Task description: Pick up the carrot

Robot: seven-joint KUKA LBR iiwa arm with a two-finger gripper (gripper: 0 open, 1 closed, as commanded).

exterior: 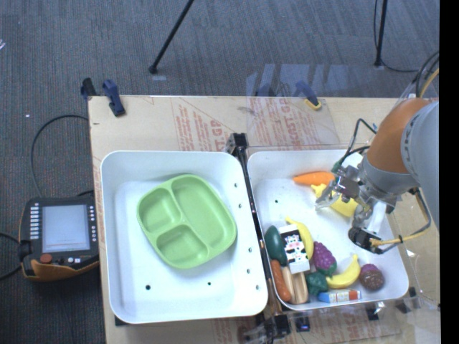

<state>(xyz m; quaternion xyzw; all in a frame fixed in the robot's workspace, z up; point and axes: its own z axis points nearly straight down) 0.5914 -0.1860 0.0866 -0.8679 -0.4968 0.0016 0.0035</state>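
Note:
The carrot [314,178], orange and tapered, lies in the back part of the right bin [267,165], pointing left. My gripper [334,190] hangs just right of the carrot's thick end and low over the bin floor, beside a yellow toy [346,207]. The grey arm with its orange band [391,143] comes in from the right and hides much of the gripper.
The left bin [118,192] holds a green divided plate [188,221]. At the front of the right bin are two bananas [305,235], purple grapes [324,256], a white patterned box [292,250], a dark green vegetable [274,241], an orange stick-like toy [281,282] and a dark red fruit [371,276].

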